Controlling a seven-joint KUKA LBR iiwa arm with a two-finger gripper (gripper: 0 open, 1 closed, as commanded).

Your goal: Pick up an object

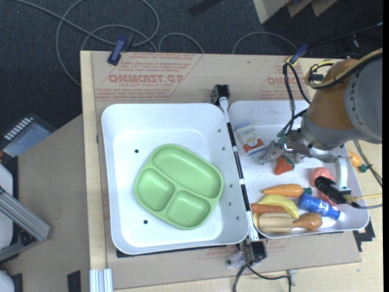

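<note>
Toys (285,207) crowded at right bin's (261,111) near end

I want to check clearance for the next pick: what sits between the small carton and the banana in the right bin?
In the camera view, an orange carrot lies between carton and banana.

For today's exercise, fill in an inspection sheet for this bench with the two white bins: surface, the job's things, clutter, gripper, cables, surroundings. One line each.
Surface: brown board with red printing, bearing two white bins side by side.
Job's things: right bin holds a small carton, red piece, carrot, banana, blue bottle, pink piece, and a tan piece.
Clutter: left bin holds a green divided plate.
Gripper: gripper low in the right bin, by the red piece; finger state unclear.
Cables: grey loops on the floor; black cables near the arm.
Surroundings: dark carpet, blue clamps at the board's far edge.
</note>
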